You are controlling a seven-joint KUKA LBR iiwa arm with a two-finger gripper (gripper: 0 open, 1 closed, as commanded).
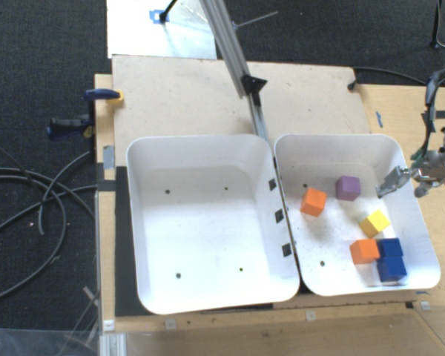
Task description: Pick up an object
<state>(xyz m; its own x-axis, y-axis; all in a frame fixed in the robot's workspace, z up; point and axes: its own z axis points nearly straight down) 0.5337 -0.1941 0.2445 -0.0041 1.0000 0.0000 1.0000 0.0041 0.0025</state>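
This is a robotics lab or test cell rather than a home or a shop. A plain wooden bench (208,95) stands on dark carpet (37,50), its board held down at the left edge by blue clamps (81,121). Two shallow white bins, the left bin (200,150) and the right bin (400,154), sit side by side on it, fixed with black tape tabs (279,215) along the seam. Loose black cables (30,199) snake over the floor at the left. A slanted metal pole (226,32) rises over the bench. The right bin holds small coloured cubes (348,188), plain test pieces.
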